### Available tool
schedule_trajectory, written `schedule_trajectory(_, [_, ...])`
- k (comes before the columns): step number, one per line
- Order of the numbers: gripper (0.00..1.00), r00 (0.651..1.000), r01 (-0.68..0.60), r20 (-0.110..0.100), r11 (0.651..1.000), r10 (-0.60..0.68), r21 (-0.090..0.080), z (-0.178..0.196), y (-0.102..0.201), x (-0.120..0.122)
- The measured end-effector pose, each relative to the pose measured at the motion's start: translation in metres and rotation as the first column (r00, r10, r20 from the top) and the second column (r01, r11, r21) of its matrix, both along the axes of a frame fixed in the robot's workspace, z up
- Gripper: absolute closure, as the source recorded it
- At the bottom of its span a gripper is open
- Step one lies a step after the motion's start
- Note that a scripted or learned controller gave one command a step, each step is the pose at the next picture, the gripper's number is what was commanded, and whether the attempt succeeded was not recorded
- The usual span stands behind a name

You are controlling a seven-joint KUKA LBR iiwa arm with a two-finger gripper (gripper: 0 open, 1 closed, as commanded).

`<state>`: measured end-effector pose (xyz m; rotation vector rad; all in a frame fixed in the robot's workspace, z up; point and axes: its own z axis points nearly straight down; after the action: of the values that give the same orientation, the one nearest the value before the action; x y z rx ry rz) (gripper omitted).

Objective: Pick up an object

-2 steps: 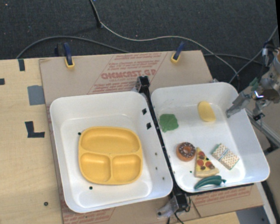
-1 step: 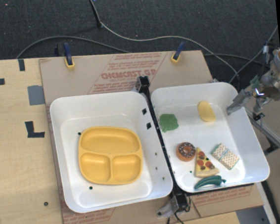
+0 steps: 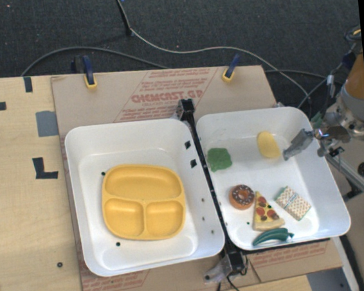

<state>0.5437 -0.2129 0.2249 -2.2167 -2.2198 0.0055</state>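
- Toy food lies in the right bin: a yellow lemon, a green sponge, a donut, a pizza slice, a small box and a green pepper.
- Gripper sits just beside the lemon; I cannot tell its state.
- Left bin holds a yellow plate.

A wooden tabletop carries a printed cardboard sheet, held at its far edge by two yellow clamps. Black tape marks dot the tabletop's left side. Black cables trail across the dark floor beyond.
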Motion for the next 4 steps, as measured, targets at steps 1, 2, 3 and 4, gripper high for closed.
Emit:
schedule_trajectory(1, [0.0, 1.0, 0.0, 0.004, 1.0, 0.0, -0.001, -0.049, -0.009, 0.004])
schedule_trajectory(2, [0.0, 1.0, 0.001, -0.001, 1.0, -0.001, 0.0, -0.114, -0.01, 0.001])
schedule_trajectory(3, [1.0, 1.0, -0.001, 0.004, 1.0, 0.001, -0.001, -0.1, -0.009, 0.002])
schedule_trajectory(4, [1.0, 1.0, 0.0, 0.007, 1.0, 0.0, -0.001, -0.054, -0.006, -0.005])
